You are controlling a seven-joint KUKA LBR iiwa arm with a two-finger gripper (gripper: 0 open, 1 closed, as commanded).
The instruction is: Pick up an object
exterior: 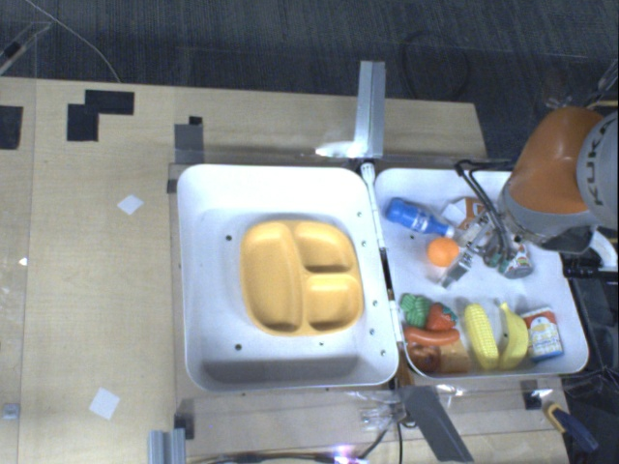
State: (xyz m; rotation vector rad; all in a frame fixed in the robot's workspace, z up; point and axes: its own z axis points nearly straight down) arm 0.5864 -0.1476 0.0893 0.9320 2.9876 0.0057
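Fingers (455,272), their spread impossible to tell, dip into the right bin (556,298) as the gripper (461,262) hangs just beside an orange ball (442,251) at the bin's middle, apparently lined up to grasp it; toy corn (480,334) and banana (513,334) line the near edge.

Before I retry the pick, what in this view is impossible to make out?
1. Whether the gripper touches the orange ball: too small and cluttered in the camera view.
2. The far right corner of the right bin: hidden by the arm in the camera view.
3. The label on the carton: too small to read in the camera view.
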